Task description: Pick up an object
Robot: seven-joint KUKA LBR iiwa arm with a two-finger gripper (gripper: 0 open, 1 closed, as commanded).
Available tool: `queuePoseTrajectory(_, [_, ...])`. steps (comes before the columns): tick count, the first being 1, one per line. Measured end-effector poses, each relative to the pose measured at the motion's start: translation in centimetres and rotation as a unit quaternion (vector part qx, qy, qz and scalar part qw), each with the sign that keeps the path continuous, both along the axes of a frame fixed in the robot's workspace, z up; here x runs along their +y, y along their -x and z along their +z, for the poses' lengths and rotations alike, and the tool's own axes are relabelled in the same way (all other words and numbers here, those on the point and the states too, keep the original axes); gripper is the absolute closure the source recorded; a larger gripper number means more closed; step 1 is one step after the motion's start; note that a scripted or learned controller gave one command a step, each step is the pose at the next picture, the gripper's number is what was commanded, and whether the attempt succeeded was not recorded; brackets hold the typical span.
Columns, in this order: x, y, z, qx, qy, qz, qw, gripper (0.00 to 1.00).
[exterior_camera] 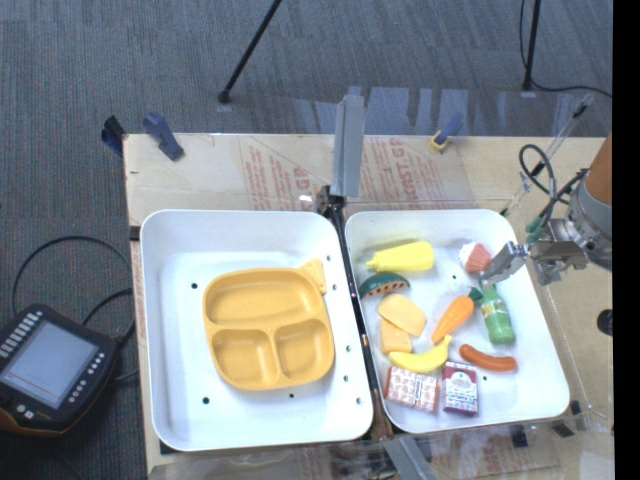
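Hovering at right of frame, gripper (pixel 508 264) sits above the right bin (pixel 545 368), finger state indeterminate; nearest candidate, green bottle (pixel 496 320), lies just below, beside carrot (pixel 452 317)

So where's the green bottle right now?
In the right bin, near its right side: the green bottle stands between the carrot and the bin wall, just above the sausage.

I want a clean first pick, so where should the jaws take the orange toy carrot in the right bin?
Grip the orange toy carrot across its thicker upper half, coming straight down. It lies flat on a slant, tapering toward the yellow banana, and the green bottle crowds its top end, so close across the width there.
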State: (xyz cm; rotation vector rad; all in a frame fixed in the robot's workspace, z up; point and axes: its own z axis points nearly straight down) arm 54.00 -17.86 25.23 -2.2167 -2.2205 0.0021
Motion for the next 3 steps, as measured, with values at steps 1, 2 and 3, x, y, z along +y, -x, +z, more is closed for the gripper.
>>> queuePoseTrajectory(1, [1.5, -0.9, -16.7, 0.000, -0.0010, 0.077, 0.9970, 0.00])
queuePoseTrajectory(2, [1.3, -0.9, -15.7, 0.001, -0.0018, 0.073, 0.9973, 1.00])
queuePoseTrajectory(3, [5.9, -0.5, -1.7, -0.008, 0.0016, 0.085, 0.9964, 1.00])
